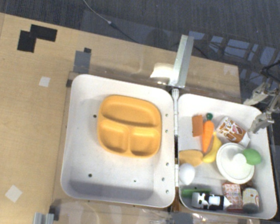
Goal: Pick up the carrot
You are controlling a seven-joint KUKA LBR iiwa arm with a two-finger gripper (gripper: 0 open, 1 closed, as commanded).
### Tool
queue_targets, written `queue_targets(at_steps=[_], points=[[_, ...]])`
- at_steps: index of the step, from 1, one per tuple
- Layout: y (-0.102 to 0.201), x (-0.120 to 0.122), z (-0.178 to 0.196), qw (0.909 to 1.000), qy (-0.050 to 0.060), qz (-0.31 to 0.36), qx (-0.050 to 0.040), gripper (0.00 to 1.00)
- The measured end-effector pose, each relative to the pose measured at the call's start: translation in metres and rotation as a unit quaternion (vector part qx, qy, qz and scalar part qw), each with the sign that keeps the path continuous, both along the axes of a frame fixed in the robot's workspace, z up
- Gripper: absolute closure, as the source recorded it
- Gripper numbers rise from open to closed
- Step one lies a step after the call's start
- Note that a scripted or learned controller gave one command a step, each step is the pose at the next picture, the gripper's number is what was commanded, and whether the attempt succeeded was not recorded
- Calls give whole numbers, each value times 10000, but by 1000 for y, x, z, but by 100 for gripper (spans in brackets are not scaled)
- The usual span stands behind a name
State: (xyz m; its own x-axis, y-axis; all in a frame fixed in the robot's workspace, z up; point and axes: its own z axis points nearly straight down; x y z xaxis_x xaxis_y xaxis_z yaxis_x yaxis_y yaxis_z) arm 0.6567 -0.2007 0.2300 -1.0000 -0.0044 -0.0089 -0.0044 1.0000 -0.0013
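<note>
The carrot (207,136) is orange with a small green top, and it lies lengthwise in the upper left part of the right bin (269,195), top pointing to the far side. An orange-brown block (197,125) lies against its left side and a banana (210,153) lies by its near end. My gripper (258,109) hangs over the bin's far right corner, to the right of the carrot and apart from it. Its fingers are open and hold nothing.
The left bin (79,141) holds a yellow divided tray (129,126). The right bin is crowded with a snack packet (231,130), a white bowl (234,163), a green ball (252,156), a potato (191,157), an egg (186,173), a dark bottle (204,199) and two cans (241,198).
</note>
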Motion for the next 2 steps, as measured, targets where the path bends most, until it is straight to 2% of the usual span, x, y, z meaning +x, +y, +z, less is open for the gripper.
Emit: queue_targets(at_steps=[1, 2], points=[[78, 1, -130, 9909, 22, -1346, 27, 0], [98, -53, -140, 9843, -35, -1763, 21, 0]])
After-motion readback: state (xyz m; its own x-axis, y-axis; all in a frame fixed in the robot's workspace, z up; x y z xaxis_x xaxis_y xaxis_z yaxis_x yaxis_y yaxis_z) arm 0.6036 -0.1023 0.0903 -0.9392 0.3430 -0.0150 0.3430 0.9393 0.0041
